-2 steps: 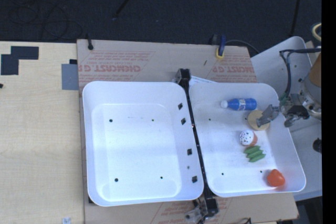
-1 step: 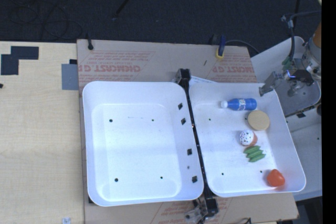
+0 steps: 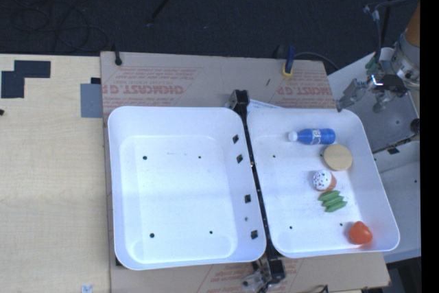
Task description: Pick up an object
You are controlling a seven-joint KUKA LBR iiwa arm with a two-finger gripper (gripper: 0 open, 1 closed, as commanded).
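Two shallow white bins sit side by side on a cardboard-covered bench, seen from a fixed overhead camera. Nearest the camera, in the right bin [image 3: 384, 216], an orange-red rounded object [image 3: 359, 233] lies in the near right corner, close to the rim. Farther in, a small bunch of green pods [image 3: 333, 201] rests on the bin floor, just beside a white ball with dark dots [image 3: 322, 180] that touches an orange piece behind it. Just beyond those, a tan round disc [image 3: 338, 157] lies flat near the right wall, and past it a blue bottle with a white cap [image 3: 313, 136] lies on its side, cap pointing toward the divide between the bins. The left bin [image 3: 116, 182] shows a bare white floor marked by a few small dark dots. A row of black clips [image 3: 244, 160] joins the two bins along their shared edge. At the far right, above and outside the right bin's far corner, the gripper [image 3: 370, 89] hangs over a grey surface, well apart from every object; its fingers appear spread with nothing between them. The arm's orange band [image 3: 412, 27] shows at the frame's right edge.
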